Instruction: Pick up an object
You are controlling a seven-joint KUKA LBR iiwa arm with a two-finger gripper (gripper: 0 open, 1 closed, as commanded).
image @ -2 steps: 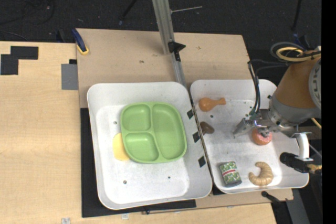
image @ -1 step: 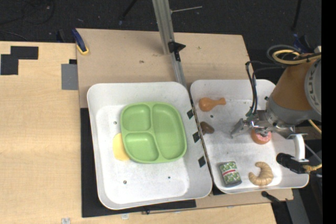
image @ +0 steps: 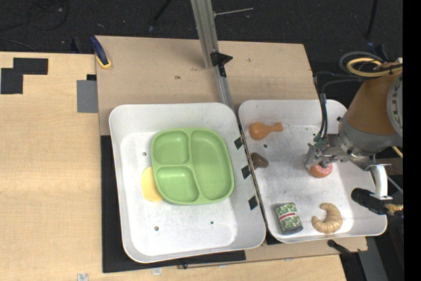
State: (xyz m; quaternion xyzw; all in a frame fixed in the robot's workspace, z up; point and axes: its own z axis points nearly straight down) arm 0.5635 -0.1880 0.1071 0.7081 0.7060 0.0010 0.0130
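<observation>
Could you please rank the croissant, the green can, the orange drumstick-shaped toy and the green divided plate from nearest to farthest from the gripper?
From the gripper, in the camera view:
1. Croissant, below it in the right bin.
2. Green can and orange drumstick-shaped toy: too close to call; the can lies lower left, the toy upper left.
3. Green divided plate, in the left bin.

White on both bins, the left bin (image: pixel 131 233) and the right bin (image: pixel 289 116). A lime-green divided plate (image: pixel 192 166) covers a yellow piece (image: pixel 148 185). Over right: an orange drumstick-shaped toy (image: pixel 264 130), a dark brown lump (image: pixel 258 159), a pinkish-red object (image: pixel 321 170), a tan croissant (image: pixel 328 218), and a can (image: pixel 287 218) with green-and-white patterning.
</observation>
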